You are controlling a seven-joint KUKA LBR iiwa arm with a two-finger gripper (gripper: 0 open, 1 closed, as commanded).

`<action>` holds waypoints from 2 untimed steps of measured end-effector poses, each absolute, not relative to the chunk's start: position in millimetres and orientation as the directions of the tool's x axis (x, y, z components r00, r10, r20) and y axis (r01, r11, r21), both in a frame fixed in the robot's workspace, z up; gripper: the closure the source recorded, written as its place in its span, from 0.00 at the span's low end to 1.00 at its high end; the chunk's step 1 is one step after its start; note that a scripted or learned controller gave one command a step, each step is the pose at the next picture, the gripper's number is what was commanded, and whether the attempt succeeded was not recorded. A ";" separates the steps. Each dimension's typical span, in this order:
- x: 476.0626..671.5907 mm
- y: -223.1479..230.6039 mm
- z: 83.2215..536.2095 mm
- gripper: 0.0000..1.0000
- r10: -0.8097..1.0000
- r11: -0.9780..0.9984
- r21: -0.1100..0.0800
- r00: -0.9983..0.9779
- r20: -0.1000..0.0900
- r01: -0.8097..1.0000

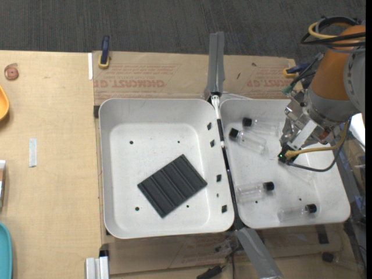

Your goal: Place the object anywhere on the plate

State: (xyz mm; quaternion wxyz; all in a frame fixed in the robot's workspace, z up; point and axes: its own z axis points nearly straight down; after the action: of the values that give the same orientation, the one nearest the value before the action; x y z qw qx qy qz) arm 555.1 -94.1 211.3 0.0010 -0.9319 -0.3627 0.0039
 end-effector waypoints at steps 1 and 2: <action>536.6 -40.8 189.8 1.00 0.702 -0.713 -0.004 0.713 -0.005 0.702; 529.0 43.4 190.0 1.00 0.741 -0.671 -0.004 0.671 -0.005 0.741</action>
State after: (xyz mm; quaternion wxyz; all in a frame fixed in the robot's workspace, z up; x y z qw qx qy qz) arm 529.0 43.4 190.0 0.0007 -0.9142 -0.4054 0.0032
